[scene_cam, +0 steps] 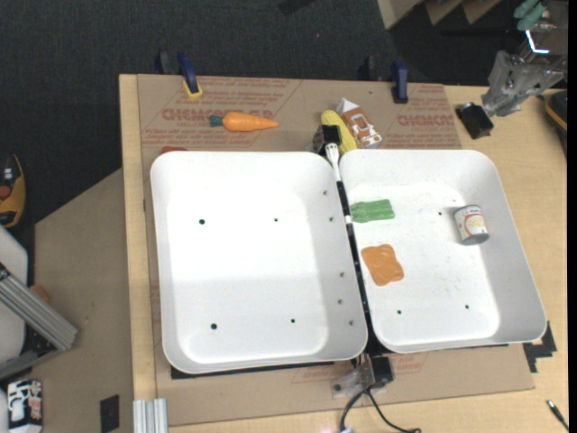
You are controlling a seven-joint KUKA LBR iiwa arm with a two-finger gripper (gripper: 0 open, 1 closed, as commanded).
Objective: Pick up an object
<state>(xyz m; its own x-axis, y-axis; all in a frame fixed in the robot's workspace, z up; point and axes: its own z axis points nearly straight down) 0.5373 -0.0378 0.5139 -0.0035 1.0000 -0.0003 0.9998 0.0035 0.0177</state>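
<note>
Seen from above at a slant, a brown board carries two shallow white bins side by side.

Starting at the left, the left bin [243, 260] has nothing in it that I can see but a few small dark dots on its floor. Behind it, outside any bin, one orange toy carrot [245, 123] lies on the board. Two blue clamps [189, 78] grip the board's far edge, one at the left and one further right.

At the middle, just behind the seam where the bins meet, a small cluster of items [344, 130], yellow, black and orange-and-white, lies on the board; I cannot tell exactly what they are.

The right bin [433, 323] holds three objects, any of which could serve the task: one flat green piece [371, 211] near its left wall, one orange piece [382, 264] just in front of the green one and apart from it, and one small can [470, 224], lying on its side, well apart toward the right wall.

At the far upper right, clear of both bins, sits grey metal hardware that is probably the gripper [516, 87]. Whether it is spread or closed I cannot tell, and nothing shows in its grasp.

My judgement is that the task has barely begun: all three objects rest on the bin floor, and reaching, gripping and lifting are all left to do.
</note>
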